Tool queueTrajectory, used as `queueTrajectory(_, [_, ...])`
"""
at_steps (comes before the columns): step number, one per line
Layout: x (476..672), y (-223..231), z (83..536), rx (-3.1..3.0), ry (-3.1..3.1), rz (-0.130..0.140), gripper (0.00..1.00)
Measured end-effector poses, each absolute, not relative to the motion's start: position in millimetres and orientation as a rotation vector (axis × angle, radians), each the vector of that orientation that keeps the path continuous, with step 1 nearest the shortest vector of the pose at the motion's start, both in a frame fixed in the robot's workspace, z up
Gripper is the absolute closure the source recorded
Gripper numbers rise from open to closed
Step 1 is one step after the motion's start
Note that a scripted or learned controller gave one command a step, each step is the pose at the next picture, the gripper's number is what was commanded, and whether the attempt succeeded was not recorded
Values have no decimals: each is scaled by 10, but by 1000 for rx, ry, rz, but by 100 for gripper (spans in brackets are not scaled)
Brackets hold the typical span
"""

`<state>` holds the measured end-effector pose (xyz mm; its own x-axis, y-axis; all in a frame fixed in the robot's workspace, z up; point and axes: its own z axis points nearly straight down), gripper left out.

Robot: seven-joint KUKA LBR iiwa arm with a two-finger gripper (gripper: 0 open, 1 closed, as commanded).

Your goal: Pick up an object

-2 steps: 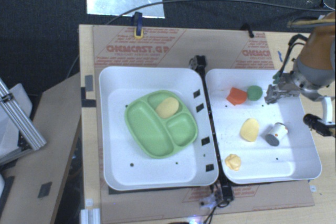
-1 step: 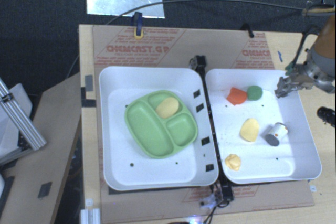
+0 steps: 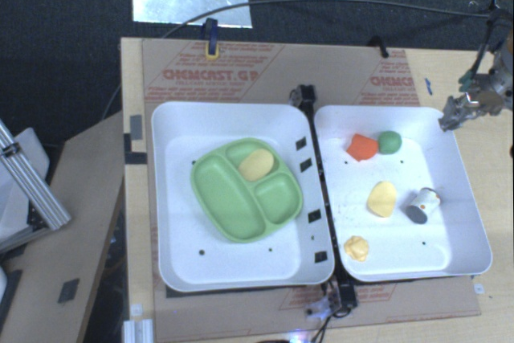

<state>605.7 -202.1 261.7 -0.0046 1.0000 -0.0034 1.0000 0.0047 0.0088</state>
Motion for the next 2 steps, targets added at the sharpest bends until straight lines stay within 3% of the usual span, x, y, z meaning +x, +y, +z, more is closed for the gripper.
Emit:
queueTrajectory(1, [6067,-2020,2635,2212,2226,2,100])
queueTrajectory(2, [6068,-1451,2492,2211,2233,3,100])
